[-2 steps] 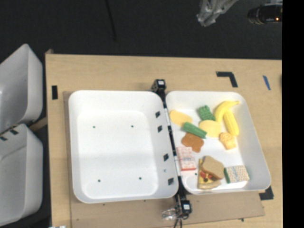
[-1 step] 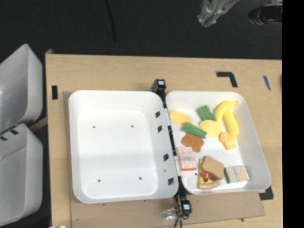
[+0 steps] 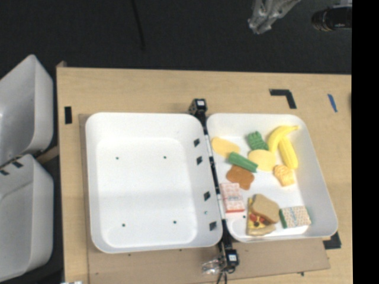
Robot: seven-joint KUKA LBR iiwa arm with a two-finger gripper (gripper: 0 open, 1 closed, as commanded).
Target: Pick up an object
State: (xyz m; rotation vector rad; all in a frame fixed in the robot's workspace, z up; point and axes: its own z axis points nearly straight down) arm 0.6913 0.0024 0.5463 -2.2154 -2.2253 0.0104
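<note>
My right bin (image 3: 317, 185) holds a cluster of toy food; the yellow banana (image 3: 280, 137) lies near its far edge. It looks light, rigid and slick, best pinched across its middle. My gripper (image 3: 267, 13) hangs well above, grip state unclear.

A tan wooden bench (image 3: 148, 90) is carrying two shallow white bins lying side by side and touching at the middle. The left bin (image 3: 95, 176) is sitting toward the bench's left edge, the right bin (image 3: 317, 179) toward its right edge. Black tape marks (image 3: 284, 96) and a blue mark (image 3: 333, 103) are lying near the far right corner.
</note>
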